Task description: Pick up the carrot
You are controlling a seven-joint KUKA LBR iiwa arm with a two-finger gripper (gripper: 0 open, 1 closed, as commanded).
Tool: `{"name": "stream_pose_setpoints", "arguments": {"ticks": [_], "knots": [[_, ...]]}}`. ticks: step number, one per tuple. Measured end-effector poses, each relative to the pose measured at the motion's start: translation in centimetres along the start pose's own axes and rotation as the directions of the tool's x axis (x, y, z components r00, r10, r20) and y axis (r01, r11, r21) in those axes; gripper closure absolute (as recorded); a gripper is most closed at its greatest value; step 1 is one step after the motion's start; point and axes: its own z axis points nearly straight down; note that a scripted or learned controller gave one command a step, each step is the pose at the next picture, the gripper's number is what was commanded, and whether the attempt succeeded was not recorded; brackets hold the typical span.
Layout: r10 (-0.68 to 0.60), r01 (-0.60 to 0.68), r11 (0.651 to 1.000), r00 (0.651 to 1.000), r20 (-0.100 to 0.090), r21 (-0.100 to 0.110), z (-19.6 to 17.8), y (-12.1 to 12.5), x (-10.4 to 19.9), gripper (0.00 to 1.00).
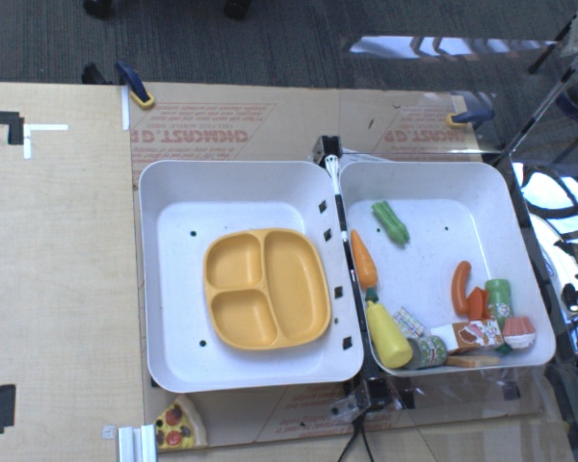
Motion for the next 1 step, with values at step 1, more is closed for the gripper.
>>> {"name": "stream_pose_setpoints", "arguments": {"ticks": [1], "knots": [[-0.007,0.007,1.000,1.000,0.000,0.001,-0.80,-0.15,0.14,1.00]]}}
